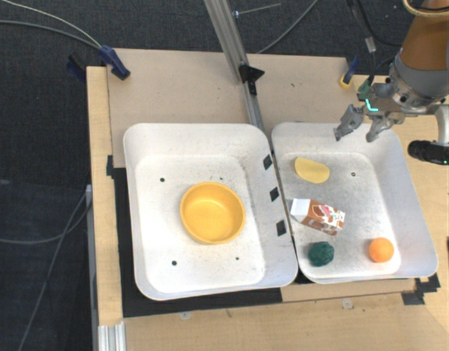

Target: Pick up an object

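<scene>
Gripper point(362, 127) hangs over the far rim of the right bin point(411, 196), fingers apart with nothing between them. Nearest object: a pale yellow lemon-like piece point(311, 170) lying toward the bin's far left. Judged light, rigid and smooth; its rounded skin may slip, so grasp across the narrow width at mid-length. Nearer lie a small carton point(319, 216), probably light and crushable, a dark green ball point(321, 253) and an orange ball point(381, 250). A yellow bowl point(212, 211) sits in the left bin point(148, 196).

floor point(34, 123): dark carpet — loose cables | bench point(173, 86): tan wood, blue clamps | light: even
</scene>
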You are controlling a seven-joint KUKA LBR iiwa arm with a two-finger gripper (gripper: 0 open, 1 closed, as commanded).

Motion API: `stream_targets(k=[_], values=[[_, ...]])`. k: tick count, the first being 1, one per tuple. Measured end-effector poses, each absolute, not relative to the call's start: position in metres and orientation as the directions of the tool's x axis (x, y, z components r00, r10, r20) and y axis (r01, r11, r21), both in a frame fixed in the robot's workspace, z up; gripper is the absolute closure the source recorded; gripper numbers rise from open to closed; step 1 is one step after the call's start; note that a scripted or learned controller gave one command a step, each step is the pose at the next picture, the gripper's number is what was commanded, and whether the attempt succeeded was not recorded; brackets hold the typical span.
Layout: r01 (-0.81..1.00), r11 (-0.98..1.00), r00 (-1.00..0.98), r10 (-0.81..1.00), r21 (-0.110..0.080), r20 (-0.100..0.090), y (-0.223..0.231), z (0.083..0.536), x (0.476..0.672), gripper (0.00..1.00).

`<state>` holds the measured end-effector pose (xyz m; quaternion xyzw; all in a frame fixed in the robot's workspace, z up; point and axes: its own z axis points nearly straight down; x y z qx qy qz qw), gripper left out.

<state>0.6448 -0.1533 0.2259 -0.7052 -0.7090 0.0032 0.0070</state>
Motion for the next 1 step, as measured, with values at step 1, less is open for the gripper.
stream_targets(k=[1], values=[[1.000, 0.006, -0.006, 1.000, -0.013, 0.005, -0.1533, 0.2268, 0.6452, 0.00]])
